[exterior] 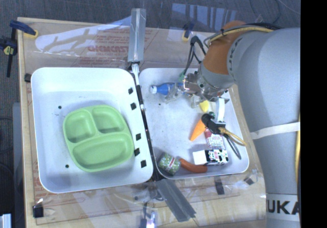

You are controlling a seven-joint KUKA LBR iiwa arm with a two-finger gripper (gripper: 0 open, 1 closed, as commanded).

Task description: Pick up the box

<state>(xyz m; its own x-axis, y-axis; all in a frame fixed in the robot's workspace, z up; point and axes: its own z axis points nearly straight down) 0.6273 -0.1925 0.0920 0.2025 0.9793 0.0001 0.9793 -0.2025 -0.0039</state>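
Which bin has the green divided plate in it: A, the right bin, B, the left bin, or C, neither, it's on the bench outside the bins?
B: the green plate lies flat in the left bin, while the box is in the right bin.

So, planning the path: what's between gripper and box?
Camera view: a yellow piece, an orange carrot and pliers lie between the gripper and the box.
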